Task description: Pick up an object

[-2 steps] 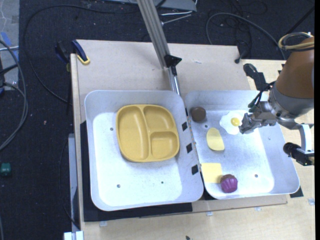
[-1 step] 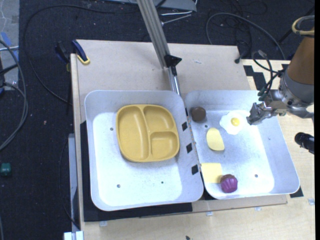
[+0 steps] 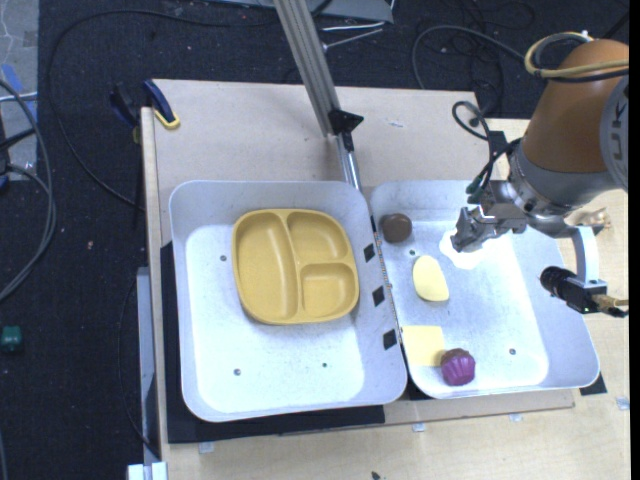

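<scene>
right now i've got the gripper [image 3: 468, 238] poised over the right bin [image 3: 520, 298] beside the yellow piece [image 3: 431, 279], but i cannot tell its state.

Tool [image 3: 470, 236] hovers over right bin [image 3: 560, 358], near brown ball [image 3: 397, 228].

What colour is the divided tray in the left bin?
Yellow. The divided tray shows clearly in the camera view, inside the left bin.
</scene>
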Controlling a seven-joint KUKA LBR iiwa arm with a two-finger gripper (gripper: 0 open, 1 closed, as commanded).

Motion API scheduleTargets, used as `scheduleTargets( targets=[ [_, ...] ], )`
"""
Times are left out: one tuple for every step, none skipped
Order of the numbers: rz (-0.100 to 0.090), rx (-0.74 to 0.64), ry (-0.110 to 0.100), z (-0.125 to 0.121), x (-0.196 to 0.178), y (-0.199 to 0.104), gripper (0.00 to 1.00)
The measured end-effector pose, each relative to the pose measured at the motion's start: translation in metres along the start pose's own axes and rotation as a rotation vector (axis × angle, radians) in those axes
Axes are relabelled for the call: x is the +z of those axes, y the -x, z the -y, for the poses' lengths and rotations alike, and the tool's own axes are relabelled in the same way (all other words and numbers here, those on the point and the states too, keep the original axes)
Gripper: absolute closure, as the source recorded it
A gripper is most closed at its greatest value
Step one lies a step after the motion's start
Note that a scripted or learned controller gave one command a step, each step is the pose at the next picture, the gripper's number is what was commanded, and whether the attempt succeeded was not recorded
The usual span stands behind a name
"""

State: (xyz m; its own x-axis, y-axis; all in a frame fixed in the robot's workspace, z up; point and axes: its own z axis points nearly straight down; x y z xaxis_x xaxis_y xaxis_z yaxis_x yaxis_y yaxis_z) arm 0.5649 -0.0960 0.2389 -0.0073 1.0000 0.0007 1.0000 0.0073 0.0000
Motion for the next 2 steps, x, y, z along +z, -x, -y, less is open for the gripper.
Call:
scheduleTargets(
  targets=[
    [0.0,0.0,0.001,-0.009,-0.004,-0.045,1.0],
    [0.0,0.0,0.002,-0.019,-0.01,-0.093,1.0]
  ],
)
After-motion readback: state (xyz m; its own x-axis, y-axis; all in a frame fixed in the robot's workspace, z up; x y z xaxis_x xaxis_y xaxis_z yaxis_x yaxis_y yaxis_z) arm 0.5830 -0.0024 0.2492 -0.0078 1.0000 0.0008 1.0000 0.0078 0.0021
